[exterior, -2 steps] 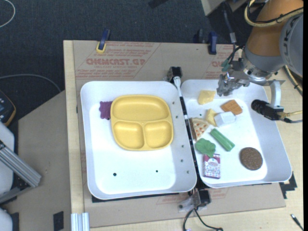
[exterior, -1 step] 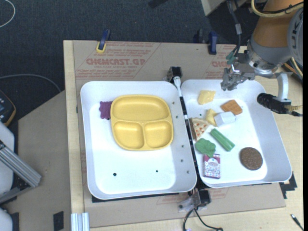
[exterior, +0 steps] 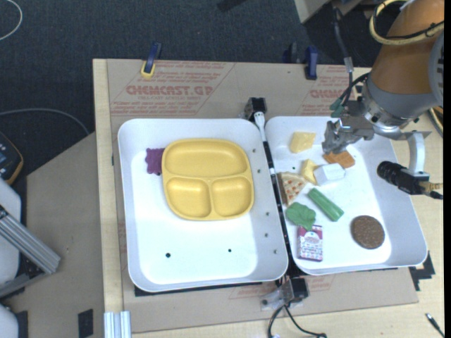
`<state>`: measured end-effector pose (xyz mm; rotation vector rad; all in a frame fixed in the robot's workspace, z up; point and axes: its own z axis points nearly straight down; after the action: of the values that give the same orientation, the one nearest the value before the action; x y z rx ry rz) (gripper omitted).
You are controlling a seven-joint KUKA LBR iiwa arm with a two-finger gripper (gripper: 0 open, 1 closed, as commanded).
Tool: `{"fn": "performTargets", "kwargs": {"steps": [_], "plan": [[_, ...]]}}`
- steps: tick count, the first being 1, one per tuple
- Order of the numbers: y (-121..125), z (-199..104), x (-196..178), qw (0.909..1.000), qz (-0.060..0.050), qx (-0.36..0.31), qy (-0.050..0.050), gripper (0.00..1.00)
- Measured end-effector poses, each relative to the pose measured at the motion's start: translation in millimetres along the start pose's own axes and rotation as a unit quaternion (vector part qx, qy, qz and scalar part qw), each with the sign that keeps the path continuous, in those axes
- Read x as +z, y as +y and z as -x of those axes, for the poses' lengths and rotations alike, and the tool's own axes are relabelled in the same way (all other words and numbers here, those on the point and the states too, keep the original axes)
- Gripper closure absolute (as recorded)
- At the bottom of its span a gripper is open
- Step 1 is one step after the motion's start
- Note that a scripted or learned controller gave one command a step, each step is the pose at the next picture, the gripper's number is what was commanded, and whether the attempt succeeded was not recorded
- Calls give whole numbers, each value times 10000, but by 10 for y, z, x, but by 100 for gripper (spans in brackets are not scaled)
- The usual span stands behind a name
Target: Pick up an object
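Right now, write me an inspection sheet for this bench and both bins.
Surface: bench bears left bin and right bin.
Job's things: right bin holds cheese wedge, orange block, pizza slice, green stick, brown cookie, pink packet.
Clutter: yellow tray and purple piece in left bin.
Grippers: gripper over right bin.
Cables: cable at front edge.
Surroundings: dark floor.

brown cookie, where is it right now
The brown cookie lies in the right bin, near its front right corner, to the right of the green stick and the small pink packet.
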<state>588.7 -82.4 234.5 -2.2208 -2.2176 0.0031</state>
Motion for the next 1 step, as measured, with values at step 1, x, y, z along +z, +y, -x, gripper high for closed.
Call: {"fn": "performTargets", "kwargs": {"steps": [1], "plan": [[-377, -170, 16, 10000, 5, -1, -2, 100]]}}
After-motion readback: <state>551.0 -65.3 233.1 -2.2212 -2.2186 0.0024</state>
